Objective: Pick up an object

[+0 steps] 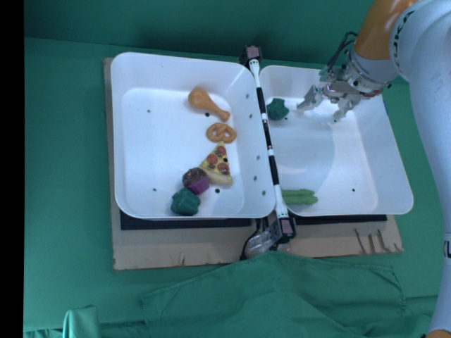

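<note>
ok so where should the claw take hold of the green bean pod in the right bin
Grip the green bean pod across its narrow middle, coming straight down from above. It lies flat and long, running left to right near the bin's front left, so the claw should close front to back across it. The divider crowds its left end, so stay central.

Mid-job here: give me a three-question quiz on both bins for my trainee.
1. True or false: the pizza slice lies in the left bin.
2. How many items lie in the right bin?
3. Which item is nearest the tool: A drumstick, B dark green piece, C bean pod?

Key: 1 true; 2 two; 3 B.
</note>
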Robot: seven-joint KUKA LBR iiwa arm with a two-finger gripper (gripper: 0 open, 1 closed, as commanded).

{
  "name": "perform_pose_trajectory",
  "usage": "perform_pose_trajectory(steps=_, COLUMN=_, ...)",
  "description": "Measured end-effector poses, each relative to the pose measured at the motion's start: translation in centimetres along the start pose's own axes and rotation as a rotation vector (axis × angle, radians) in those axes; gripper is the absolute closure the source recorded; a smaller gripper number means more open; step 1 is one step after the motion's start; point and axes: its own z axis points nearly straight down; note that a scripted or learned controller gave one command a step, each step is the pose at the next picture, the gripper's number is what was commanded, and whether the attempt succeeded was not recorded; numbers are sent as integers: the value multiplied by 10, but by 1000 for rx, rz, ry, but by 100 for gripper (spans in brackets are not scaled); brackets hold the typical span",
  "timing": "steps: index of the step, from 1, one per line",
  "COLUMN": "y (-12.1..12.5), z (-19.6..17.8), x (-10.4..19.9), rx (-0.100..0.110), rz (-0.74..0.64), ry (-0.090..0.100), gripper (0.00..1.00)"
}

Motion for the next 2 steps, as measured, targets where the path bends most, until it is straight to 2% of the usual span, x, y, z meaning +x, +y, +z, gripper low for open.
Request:
perform_pose_trajectory(steps=1, y=-34, z=-4, x=3, rx=-15, rz=0, ry=-4, gripper=0)
perform_pose_trajectory(steps=2, y=32, z=-3, x=-15, rx=-5, rz=-3, ry=0, gripper=0)
